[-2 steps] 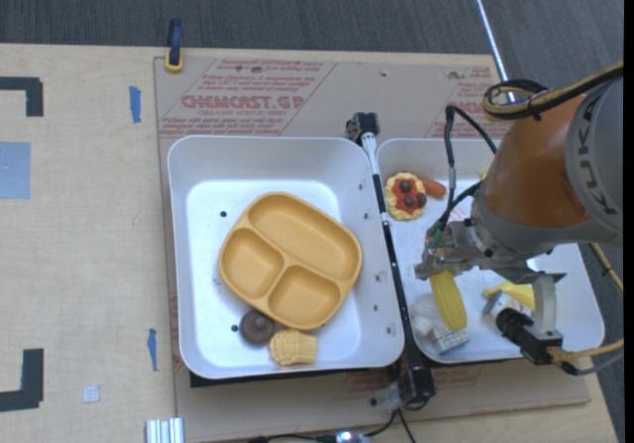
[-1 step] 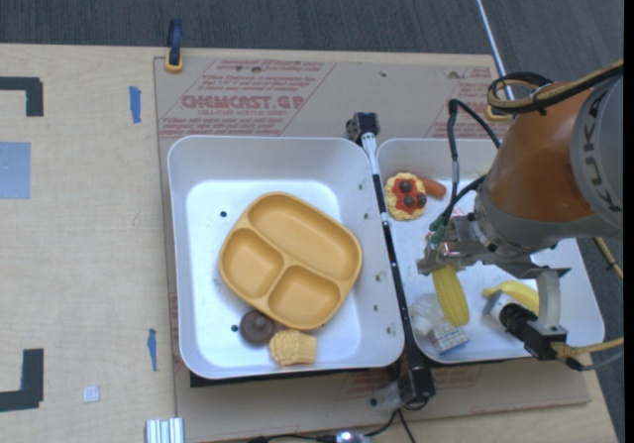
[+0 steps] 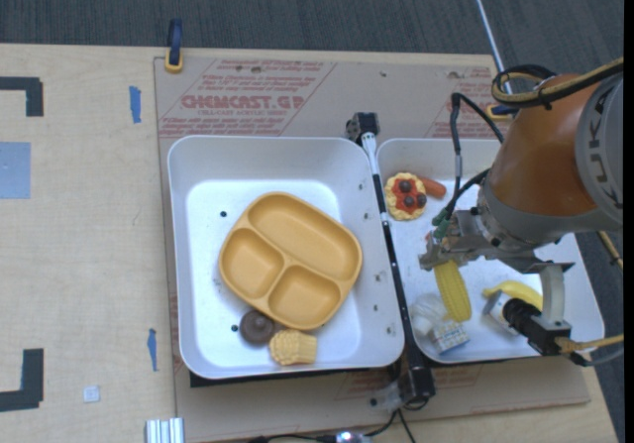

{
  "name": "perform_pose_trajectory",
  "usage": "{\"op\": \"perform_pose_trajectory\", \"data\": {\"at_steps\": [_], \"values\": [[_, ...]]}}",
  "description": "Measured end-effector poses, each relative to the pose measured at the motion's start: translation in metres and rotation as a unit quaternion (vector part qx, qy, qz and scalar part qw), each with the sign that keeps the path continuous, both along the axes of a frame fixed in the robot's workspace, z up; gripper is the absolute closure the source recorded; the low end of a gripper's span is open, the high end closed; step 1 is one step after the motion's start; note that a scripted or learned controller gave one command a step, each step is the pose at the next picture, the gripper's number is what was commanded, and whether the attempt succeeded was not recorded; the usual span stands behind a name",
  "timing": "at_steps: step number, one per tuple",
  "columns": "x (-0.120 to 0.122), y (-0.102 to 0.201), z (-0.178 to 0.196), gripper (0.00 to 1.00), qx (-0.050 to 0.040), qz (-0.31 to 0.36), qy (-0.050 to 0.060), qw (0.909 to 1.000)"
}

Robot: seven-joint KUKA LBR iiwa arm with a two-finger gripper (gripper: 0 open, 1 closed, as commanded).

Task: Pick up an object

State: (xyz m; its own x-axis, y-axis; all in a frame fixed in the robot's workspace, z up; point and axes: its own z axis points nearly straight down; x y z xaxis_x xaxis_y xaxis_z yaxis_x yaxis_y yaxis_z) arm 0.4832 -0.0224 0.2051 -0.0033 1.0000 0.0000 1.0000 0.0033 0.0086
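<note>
Yellow plastic tray with three compartments [image 3: 289,260] lies tilted in the left shallow white bin [image 3: 198,233], occupying most of its floor. At the tray's near edge rest a small round dark-brown piece [image 3: 257,328] and, just to its right, a pale yellow ridged toy food piece [image 3: 293,347]; both touch or nearly touch the tray rim. The right shallow white bin [image 3: 584,317] sits directly beside the left one, the two walls meeting along a dark seam. In its far-left corner lies a small toy pizza, round and yellow with red and dark toppings [image 3: 405,194]. A yellow toy corn cob [image 3: 454,290] lies lengthwise nearer the viewer, and just nearer still are a translucent crumpled wrapper [image 3: 429,312] and a small blue-and-white packet [image 3: 451,336]. A yellow toy banana [image 3: 512,291] lies to the right of the corn cob. The grey arm with its orange band [image 3: 550,168] reaches in from the right and covers the middle of the right bin. The tool [image 3: 451,251] hangs at the far end of the corn cob, close above or touching it; whether its jaws are released or clenched cannot be told, and no object is seen between them. Both bins stand on a brown printed cardboard sheet [image 3: 248,99] laid on the pale wooden surface [image 3: 79,263].
</note>
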Motion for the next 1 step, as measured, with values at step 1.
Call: {"op": "perform_pose_trajectory", "data": {"at_steps": [1], "values": [[0.0017,0.0003,0.0103,1.0,-0.0002,0.001,-0.002,1.0]]}}
